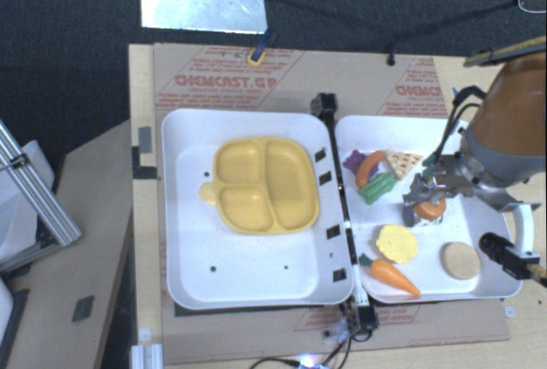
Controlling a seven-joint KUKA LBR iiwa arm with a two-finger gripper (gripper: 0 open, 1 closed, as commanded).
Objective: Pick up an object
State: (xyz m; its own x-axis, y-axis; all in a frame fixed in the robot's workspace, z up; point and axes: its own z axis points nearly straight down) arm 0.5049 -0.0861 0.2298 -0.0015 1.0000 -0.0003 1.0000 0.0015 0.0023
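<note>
Hovering in right white plastic bin [432, 126]: gripper [425, 203] directly over small orange-and-white toy [433, 210]; finger spread impossible to tell; round yellow toy [397, 243] at seven o'clock.

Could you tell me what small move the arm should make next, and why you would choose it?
Probably a short, straight descent. The hand sits in the right bin directly over a small orange and white piece, with the green piece and yellow round piece lying apart from it, so lowering there should meet just that one piece.
</note>
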